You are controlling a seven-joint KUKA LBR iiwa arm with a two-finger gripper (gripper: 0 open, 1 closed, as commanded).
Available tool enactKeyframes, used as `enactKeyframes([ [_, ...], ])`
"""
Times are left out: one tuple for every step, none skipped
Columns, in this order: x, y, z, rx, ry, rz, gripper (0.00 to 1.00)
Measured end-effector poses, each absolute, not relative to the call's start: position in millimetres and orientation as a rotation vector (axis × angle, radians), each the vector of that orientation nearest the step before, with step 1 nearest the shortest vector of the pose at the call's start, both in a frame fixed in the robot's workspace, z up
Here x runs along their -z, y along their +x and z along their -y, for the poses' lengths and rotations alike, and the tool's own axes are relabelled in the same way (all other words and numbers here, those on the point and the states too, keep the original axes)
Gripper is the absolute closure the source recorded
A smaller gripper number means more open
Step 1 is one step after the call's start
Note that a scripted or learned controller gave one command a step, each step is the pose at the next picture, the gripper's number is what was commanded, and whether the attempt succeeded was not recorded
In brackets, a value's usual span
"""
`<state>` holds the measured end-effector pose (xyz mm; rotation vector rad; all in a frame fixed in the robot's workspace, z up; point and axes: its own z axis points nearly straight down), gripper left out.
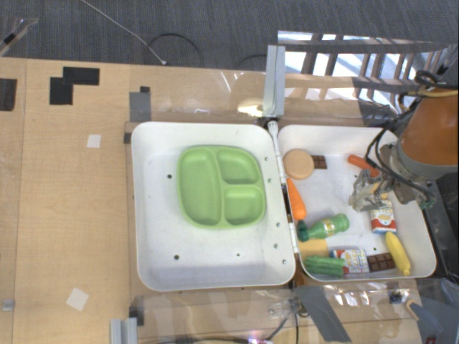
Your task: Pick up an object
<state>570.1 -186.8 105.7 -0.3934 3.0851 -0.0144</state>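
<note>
Arm enters from the right, orange band over the far right of the right bin (424,260). The hand (367,194) hangs low inside that bin, right of centre, metal fingers pointing left; whether they are apart or together, cannot tell, too blurred.

Candidate objects all sit in the right bin. Tan round disc (299,164) at far left corner, small brown block (320,163) touching its right side. Orange carrot (296,200) along the left wall, just near of the disc. Green bottle with yellow middle (324,227) lies near-centre, tilted. Yellow block (313,247) just near of it, by the left wall. Dark green piece (324,265) at the near edge, next to a red-and-white packet (351,256) and a brown bar (380,261). Yellow banana (398,252) at near right. Red-and-white carton (384,218) just near-right of the hand. Small orange-red piece (361,163) far of the hand.

Left bin (154,264) holds a green three-section plate (220,185), centred, flat. Both bins rest on the wooden worktop (64,213).
</note>
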Motion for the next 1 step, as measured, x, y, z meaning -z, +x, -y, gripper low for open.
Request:
enactKeyframes([
  [-105.0,569.8,186.6,0.013,-0.394,-3.086,0.00],
])
